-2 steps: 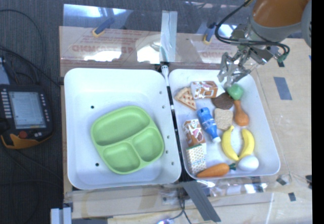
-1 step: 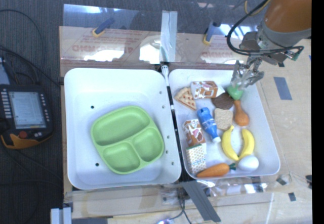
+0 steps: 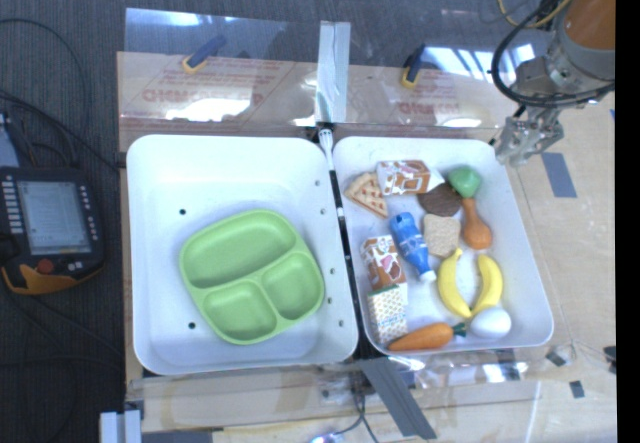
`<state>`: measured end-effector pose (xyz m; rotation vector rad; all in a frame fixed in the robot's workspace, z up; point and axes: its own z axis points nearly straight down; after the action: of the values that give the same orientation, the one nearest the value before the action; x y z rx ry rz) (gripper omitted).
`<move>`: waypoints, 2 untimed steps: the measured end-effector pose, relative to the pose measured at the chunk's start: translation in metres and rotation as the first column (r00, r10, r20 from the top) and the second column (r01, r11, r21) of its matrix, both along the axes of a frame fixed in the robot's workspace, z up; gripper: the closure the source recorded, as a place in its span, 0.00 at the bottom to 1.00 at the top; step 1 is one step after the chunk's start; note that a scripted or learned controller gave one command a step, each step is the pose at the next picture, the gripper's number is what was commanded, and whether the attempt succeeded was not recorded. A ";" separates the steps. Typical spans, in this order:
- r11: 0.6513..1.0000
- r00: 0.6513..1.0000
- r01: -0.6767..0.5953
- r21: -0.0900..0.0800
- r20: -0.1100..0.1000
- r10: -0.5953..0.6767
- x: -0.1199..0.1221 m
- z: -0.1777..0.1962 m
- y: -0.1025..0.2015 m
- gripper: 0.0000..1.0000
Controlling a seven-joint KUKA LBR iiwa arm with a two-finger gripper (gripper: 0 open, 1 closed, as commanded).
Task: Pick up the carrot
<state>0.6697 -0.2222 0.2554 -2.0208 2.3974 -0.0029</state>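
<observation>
While the gripper (image 3: 525, 138) hangs beside the right bin's (image 3: 528, 241) far right corner, its state impossible to tell, the carrot (image 3: 422, 337) lies along the near wall, its green stub touching a white egg (image 3: 491, 322) and a banana (image 3: 453, 288) just behind. Probably light, rigid, smooth toy plastic, it looks best pinched across the thick orange middle, away from the tapered tip

Single fixed camera above the pale wooden table (image 3: 580, 261), looking down at a slant, two shallow white plastic bins (image 3: 150, 231) mid-frame, grey-and-orange arm (image 3: 585, 21) entering at upper right
</observation>
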 end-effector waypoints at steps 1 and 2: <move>0.930 0.930 -0.367 0.001 -0.002 0.367 -0.009 -0.008 0.002 1.00; 0.741 0.741 -0.671 -0.001 0.000 0.671 0.000 0.014 0.016 1.00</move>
<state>0.6697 -0.2065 0.2690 -2.7483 1.5101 0.0001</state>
